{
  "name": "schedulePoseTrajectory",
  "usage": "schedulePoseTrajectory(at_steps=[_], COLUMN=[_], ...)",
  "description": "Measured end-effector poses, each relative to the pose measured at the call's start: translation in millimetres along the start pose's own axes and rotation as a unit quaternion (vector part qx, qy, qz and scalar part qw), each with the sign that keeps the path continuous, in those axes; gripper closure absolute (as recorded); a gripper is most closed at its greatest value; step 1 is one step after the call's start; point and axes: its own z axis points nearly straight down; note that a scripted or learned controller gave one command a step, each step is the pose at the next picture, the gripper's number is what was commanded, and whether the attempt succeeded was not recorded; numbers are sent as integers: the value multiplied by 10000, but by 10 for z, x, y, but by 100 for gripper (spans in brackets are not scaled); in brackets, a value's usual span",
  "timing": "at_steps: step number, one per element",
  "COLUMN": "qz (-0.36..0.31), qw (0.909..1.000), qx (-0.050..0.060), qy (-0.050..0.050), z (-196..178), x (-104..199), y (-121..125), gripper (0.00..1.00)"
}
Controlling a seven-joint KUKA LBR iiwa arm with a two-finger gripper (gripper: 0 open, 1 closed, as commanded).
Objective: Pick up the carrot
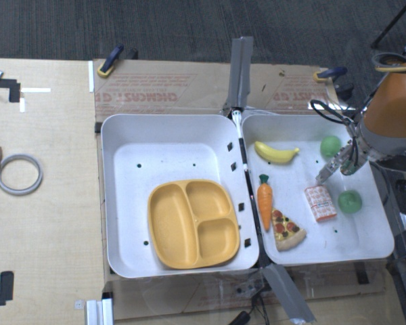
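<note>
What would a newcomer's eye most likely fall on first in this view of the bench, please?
Probably the yellow divided plate, large and bright in the left bin. Next, the cluster of toy food in the right bin: a banana near the top, the carrot along the left wall, and a pizza slice just below it. The gripper hangs over the right bin's right half, apart from the carrot.
</note>
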Motion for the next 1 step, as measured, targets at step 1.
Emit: schedulePoseTrajectory(at_steps=[1], qz=[-1224], qw=[9925], qx=[-3], qy=[1], z=[-1], x=[665], y=[144], gripper=[100])
